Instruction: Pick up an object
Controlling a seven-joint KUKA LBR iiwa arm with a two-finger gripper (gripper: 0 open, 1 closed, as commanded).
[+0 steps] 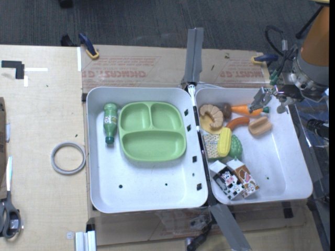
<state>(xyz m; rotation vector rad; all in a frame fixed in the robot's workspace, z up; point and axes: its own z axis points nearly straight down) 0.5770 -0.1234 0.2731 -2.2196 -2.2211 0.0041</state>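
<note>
Hand (260, 99) hovers by the carrot (242, 109), its grip too blurred to judge.

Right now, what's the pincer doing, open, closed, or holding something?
Pincer: over the right bin, above the carrot; open or closed cannot be told, and nothing shows held.

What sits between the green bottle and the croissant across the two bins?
In the camera view, the green divided plate lies between the green bottle and the croissant, then the bins' shared divider.
</note>
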